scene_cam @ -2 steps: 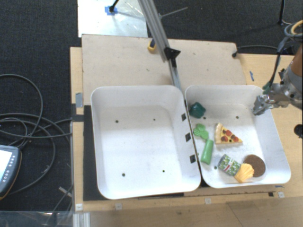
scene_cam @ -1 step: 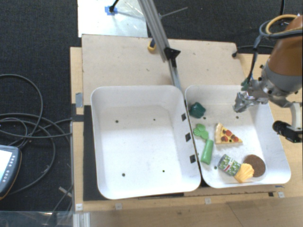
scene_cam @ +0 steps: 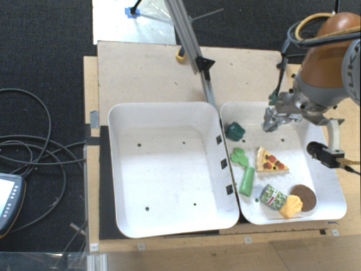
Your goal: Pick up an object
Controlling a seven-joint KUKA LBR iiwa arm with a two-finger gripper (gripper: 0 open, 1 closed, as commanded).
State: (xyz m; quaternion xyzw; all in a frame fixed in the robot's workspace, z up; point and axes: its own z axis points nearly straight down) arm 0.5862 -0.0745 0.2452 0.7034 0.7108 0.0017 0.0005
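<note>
My gripper (scene_cam: 272, 122) hangs over the back of the right bin (scene_cam: 334, 180), above its floor. It is right of a dark green block (scene_cam: 235, 131) and behind a pizza slice (scene_cam: 271, 161), apart from both. Nearer the front of that bin lie a light green leafy piece (scene_cam: 239, 156), a green cylinder (scene_cam: 246, 181), a small green can (scene_cam: 273, 197), a brown round cookie (scene_cam: 305, 194) and a yellow fries piece (scene_cam: 291, 208). I see nothing in the gripper.
The left bin (scene_cam: 163, 168) sits beside the right one, with black clips along the shared wall (scene_cam: 223, 164). A slanted metal pole (scene_cam: 189, 35) crosses the bench from the back. Cables and a pendant (scene_cam: 8, 199) lie on the floor at left.
</note>
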